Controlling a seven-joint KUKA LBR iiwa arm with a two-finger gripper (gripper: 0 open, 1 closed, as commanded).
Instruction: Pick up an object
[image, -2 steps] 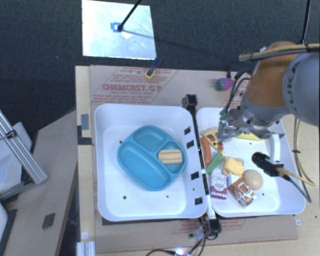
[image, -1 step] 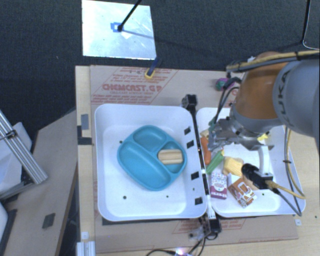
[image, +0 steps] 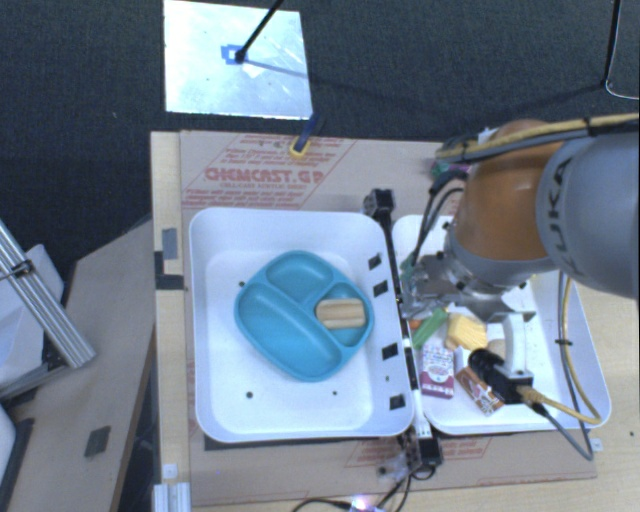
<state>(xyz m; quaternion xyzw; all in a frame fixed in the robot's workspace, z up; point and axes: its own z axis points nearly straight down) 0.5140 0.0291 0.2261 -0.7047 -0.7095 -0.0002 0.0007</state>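
The surface (image: 250, 170), a pale board with red lettering, carries two shallow white bins side by side. The grey arm (image: 560, 215) with its orange band reaches in from the right and hangs low over the right bin (image: 590, 385), covering much of it. The left bin (image: 215, 300) holds a blue divided plate (image: 285, 320), and a tan wooden block (image: 341, 313) lies in the plate's right-hand compartment. In the right bin, small objects cluster near the dividing wall: a yellow piece (image: 465, 330), a green piece (image: 430, 325), a small maroon carton (image: 437, 368) and a brown packet (image: 482, 392). The claw is hidden beneath the wrist, so I cannot tell its state.
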